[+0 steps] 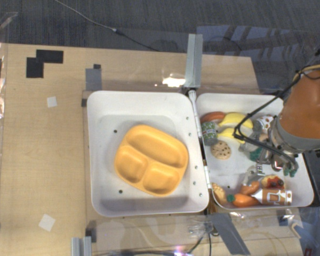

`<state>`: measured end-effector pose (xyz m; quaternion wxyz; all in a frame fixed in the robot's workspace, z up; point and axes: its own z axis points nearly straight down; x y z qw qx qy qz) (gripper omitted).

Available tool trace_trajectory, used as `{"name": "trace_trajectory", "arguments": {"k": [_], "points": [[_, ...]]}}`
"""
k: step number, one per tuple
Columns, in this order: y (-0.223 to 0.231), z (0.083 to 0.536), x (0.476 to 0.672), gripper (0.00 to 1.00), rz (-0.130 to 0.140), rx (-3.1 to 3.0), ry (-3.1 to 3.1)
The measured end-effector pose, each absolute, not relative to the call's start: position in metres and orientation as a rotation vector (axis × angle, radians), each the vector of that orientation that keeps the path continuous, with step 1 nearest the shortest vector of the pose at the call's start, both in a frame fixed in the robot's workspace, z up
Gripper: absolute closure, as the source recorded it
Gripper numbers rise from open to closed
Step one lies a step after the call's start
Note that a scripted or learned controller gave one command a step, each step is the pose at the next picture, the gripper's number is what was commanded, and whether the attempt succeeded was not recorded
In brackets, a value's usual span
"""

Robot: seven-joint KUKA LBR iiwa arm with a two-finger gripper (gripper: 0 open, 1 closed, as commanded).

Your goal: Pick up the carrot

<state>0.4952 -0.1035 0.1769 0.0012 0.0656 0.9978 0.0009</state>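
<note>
surface: light wooden surface (42, 159) carrying two bins | bin: right shallow white plastic bin (304, 193) crowded with toy food | gripper: grey metal two-finger gripper (254, 170) is seen low over the bin's middle; its opening cannot be told, nothing is seen held | carrot: small orange tapered carrot (244, 200) lies at the near edge, just below-left of the gripper, long axis roughly left-right

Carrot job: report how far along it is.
Done: the arm has reached over the right bin, with the end effector low among the toy food. In hand: nothing that I can confirm; the carrot lies on the bin floor near the front wall, beside a small bottle. Left: closing on the carrot and lifting it clear.
</note>
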Motion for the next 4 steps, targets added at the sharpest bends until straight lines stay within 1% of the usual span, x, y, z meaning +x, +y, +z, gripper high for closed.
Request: {"name": "trace_trajectory", "arguments": {"k": [1, 2, 3, 4], "points": [[-0.096, 0.107, 0.491, 0.00, 0.001, 0.336, 3.119], [-0.088, 0.090, 0.491, 0.00, -0.002, 0.364, 3.107], [-0.087, 0.103, 0.495, 1.00, -0.001, 0.352, 3.097], [-0.087, 0.103, 0.495, 0.00, 0.000, 0.352, 3.098]]}}
